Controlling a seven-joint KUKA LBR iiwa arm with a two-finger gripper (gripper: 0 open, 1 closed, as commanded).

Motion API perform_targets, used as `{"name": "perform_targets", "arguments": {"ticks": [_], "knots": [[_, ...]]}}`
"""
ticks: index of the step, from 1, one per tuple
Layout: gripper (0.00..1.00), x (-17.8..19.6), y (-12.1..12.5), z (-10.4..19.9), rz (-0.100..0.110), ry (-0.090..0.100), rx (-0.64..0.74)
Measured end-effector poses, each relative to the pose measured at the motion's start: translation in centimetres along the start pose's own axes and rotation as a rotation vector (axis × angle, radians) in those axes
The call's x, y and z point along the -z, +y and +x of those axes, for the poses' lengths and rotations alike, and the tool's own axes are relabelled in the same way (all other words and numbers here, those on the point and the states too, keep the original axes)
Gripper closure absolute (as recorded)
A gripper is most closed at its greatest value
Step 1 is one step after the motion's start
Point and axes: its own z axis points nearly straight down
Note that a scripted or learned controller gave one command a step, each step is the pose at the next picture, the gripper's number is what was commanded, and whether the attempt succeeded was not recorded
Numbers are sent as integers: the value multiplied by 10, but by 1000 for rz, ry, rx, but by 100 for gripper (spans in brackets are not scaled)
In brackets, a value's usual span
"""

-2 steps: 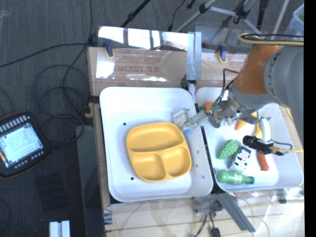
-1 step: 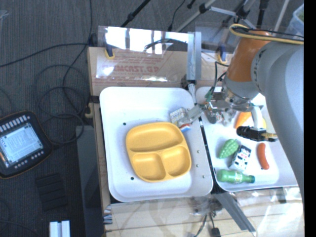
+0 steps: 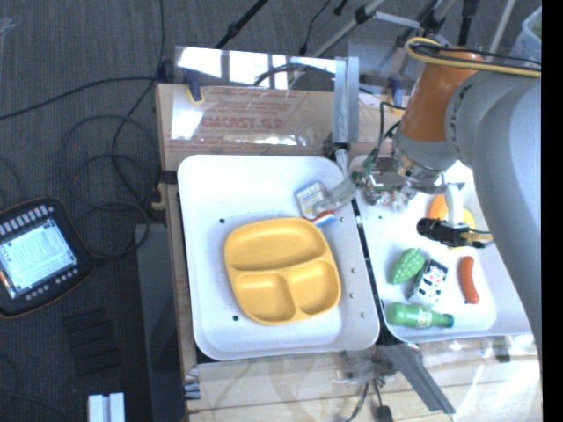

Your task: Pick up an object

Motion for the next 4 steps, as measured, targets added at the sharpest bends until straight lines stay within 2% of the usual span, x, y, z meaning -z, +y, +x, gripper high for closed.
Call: {"name": "perform_targets", "arguments": {"ticks": [1,2,3,4], "knots": [[100,18,3,-15,-34,-11,95],[100,91,-27,22,-86,-56,128],[100,58,-48,16,-79,-66,327],[100,112,-17,15,-85,-57,116]]}}
